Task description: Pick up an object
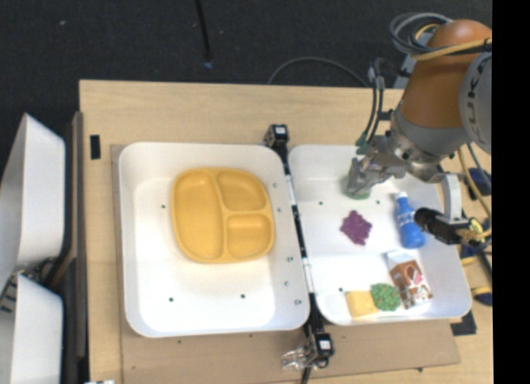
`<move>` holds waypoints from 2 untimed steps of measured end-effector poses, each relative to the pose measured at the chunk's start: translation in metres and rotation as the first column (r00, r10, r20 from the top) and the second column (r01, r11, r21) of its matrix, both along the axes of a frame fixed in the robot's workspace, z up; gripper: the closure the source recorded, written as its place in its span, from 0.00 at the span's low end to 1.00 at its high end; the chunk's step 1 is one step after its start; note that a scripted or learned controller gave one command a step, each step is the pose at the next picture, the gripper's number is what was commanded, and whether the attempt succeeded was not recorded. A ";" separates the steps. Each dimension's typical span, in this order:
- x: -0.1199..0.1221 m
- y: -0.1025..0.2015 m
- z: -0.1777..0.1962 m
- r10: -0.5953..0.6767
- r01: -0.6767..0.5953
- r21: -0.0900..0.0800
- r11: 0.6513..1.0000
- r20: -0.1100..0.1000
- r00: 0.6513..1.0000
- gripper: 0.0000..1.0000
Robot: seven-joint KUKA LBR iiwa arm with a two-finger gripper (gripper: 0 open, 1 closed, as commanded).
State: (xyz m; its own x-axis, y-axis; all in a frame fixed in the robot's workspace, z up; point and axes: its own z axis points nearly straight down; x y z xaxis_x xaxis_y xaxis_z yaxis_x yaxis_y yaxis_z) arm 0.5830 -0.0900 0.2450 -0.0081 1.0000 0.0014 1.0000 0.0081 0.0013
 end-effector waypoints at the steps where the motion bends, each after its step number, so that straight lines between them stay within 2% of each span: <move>1: 0.000 0.049 0.007 -0.001 0.001 -0.001 1.000 0.002 1.000 1.00; 2: 0.000 0.097 0.009 0.000 0.000 0.000 1.000 0.001 1.000 1.00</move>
